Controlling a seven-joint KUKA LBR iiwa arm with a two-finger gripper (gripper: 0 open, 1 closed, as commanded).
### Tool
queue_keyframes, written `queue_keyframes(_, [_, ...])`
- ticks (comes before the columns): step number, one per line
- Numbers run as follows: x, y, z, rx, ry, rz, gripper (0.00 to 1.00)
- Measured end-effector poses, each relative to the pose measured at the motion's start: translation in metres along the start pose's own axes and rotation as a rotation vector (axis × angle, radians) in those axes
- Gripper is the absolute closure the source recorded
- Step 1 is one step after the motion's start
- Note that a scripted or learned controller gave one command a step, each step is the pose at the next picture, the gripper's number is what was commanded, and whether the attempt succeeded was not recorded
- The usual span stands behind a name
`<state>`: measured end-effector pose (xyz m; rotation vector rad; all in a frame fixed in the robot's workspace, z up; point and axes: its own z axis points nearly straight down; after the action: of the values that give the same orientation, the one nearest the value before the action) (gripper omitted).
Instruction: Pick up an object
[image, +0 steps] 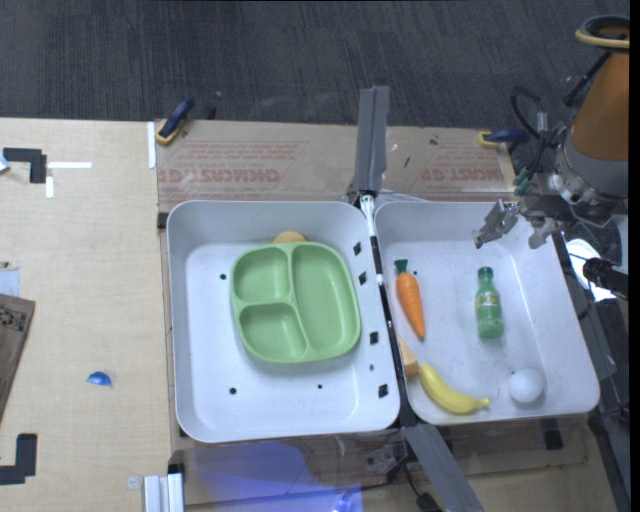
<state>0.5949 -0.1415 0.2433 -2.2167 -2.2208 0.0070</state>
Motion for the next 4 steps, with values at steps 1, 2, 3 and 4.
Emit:
queue_keyframes(1, [0.002, -0.029, 0.134, 0.0, 0.001, 0.029, 0.0])
queue_keyframes(2, [0.001, -0.029, 0.128, 0.004, 0.001, 0.033, 1.0])
queue_keyframes(3, [0.001, -0.029, 0.128, 0.004, 0.001, 0.032, 0.0])
queue_keyframes(4, [0.018, -0.059, 0.155, -0.001, 0.001, 0.038, 0.0])
